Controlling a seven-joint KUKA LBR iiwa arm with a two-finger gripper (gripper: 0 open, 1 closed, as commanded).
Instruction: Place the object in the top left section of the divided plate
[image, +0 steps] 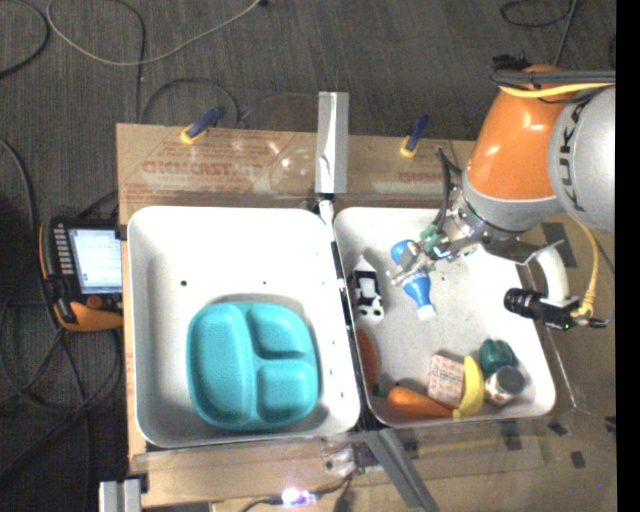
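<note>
A teal divided plate (254, 363) lies in the left bin (160, 250), toward its front. It has one long section on the left and two smaller ones on the right, all bare. My gripper (428, 250) is low in the back of the right bin (500, 270), under the orange band of the arm. A blue and white bottle-like object (418, 288) lies right at the gripper tip, its blue end touching or just under it. Whether the gripper has hold of it I cannot make out.
In the right bin, a black and white cow toy (367, 293) stands by the left wall. Along the front lie a carrot (412, 402), a small box (444, 374), a banana (471, 386), a can (505, 385) and a teal cup (496, 354).
</note>
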